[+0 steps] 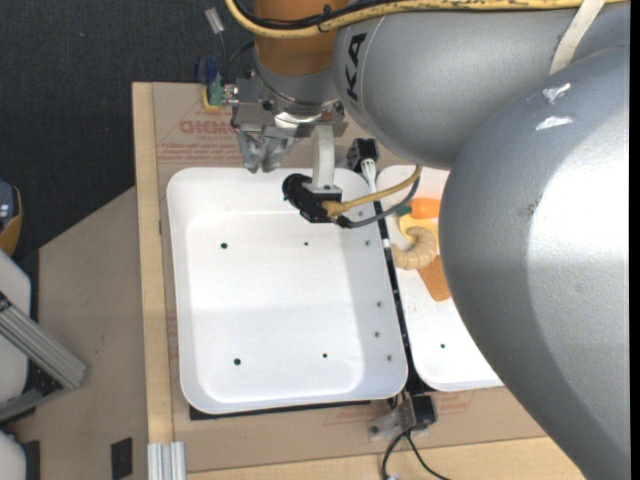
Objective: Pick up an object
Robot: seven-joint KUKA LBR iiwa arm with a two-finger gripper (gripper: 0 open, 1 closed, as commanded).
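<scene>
White bins: we see two shallow bins side by side on a brown cardboard-coloured bench top (150, 268); the left bin (200, 368) takes the middle of the frame, the right bin (450, 368) lies just beside it and is largely covered by the arm.
Left bin contents: we make out only small dark dots on its floor, and a black part of the arm's fittings (305, 198) with a yellow cable (375, 196) hanging over its upper right corner.
Right bin contents: we see an orange object (432, 268) and a tan, curved object (418, 251) touching or overlapping it, both near the bin's left wall, upper centre-right of the frame.
Task's thing: we find these objects lying in the right bin, apart from the gripper.
Gripper: the gripper (262, 153) sits at upper centre, over the left bin's upper rim; we cannot tell whether it is wide or narrow, and we see nothing in it.
Arm: the grey arm (520, 168) with its orange band (300, 3) fills the right and top of the frame and hides most of the right bin.
Around: dark floor at upper left; a black connector and cable (415, 413) at the bench's lower edge.
</scene>
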